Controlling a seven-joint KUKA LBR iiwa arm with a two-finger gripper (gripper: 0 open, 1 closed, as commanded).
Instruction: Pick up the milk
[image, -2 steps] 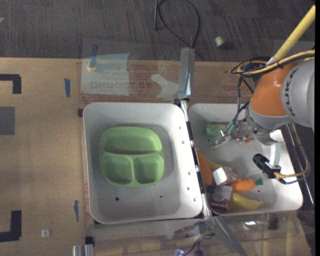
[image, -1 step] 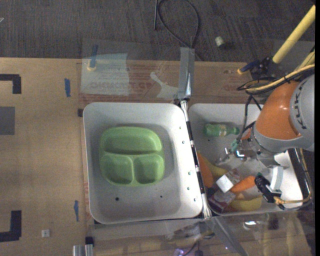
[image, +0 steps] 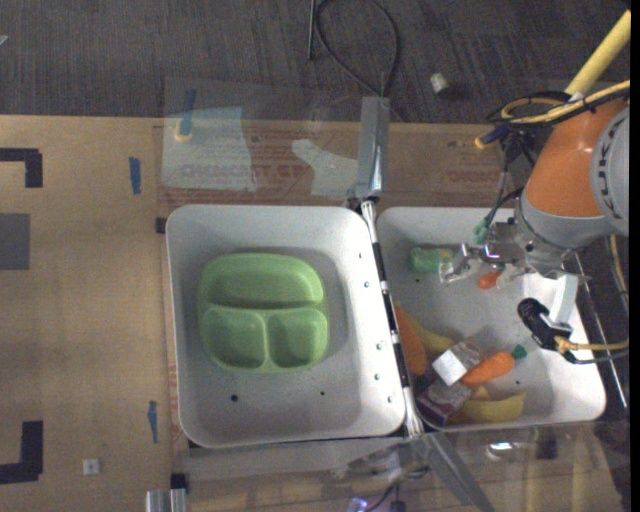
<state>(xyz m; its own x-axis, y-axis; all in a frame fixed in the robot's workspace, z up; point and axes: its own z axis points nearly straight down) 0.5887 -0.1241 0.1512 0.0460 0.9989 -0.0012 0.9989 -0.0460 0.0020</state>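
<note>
The small white-and-grey milk carton (image: 458, 362) lies below and left of the metal two-finger gripper (image: 470, 262); its grip state cannot be told.

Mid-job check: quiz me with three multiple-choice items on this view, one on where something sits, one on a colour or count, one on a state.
1. Where does the green divided tray sit?
A. In the left bin
B. In the right bin
C. On the cardboard outside the bins

2. How many compartments does that tray have?
A. Two
B. Three
C. Five

3. How does the milk carton lie just now?
A. Lifted clear above the bins
C. Standing on the green tray
B. Resting low in the right bin among the toy food

Answers: 1 A, the tray lies inside the left bin. 2 B, one long section above two smaller ones. 3 B, the carton lies beside the carrot, while the gripper is near the bin's far end.
</note>
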